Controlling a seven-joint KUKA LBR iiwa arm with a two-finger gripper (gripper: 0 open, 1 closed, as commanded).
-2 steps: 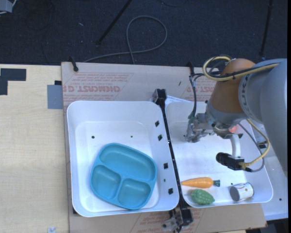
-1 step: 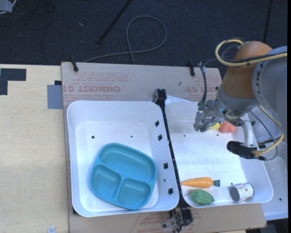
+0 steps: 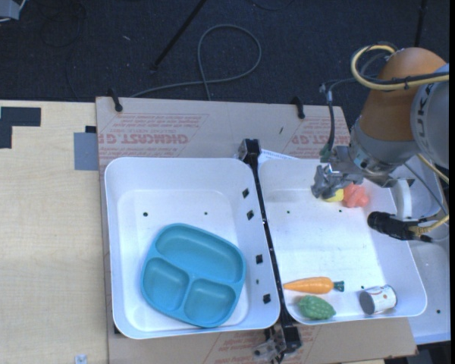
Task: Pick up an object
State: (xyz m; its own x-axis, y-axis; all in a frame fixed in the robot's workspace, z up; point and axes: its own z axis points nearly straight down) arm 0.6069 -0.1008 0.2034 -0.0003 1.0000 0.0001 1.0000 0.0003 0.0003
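While hovering at the right bin's (image 3: 394, 233) far edge, end effector (image 3: 327, 182) hanging over small pink and yellow toys (image 3: 349, 196); grip state hard to tell. Probably light, soft; pinching across the middle.

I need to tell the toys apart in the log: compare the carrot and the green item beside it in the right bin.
The carrot is orange, long and tapered, lying lengthwise with its green tip pointing right. The green item is shorter, rounder and bumpy, and lies nearer the bin's front wall. Both rest loose on the floor of the right bin, far from the gripper.
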